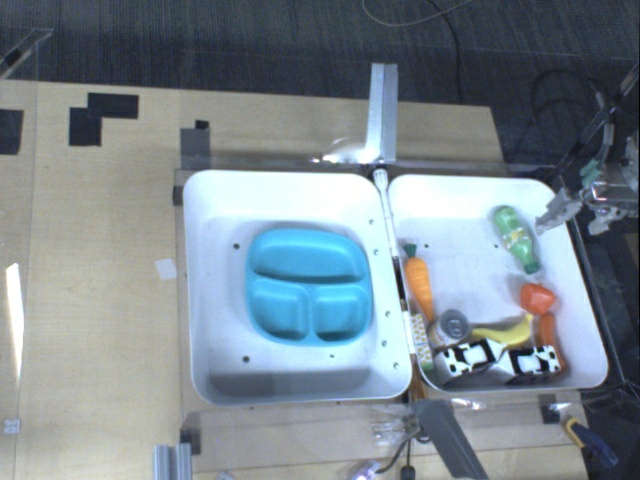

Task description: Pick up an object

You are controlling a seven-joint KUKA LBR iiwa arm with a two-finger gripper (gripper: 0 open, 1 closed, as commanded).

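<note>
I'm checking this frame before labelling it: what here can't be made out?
- Tool: at the camera view's right edge, blurred and partly cut off; finger state unreadable.
- Black-and-white items: piled under the banana, shapes unclear.
- Grey round object: too small to identify.

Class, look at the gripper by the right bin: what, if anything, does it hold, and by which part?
Nothing is held: the gripper sits at the right bin's far edge, apart from the green bottle.
</note>
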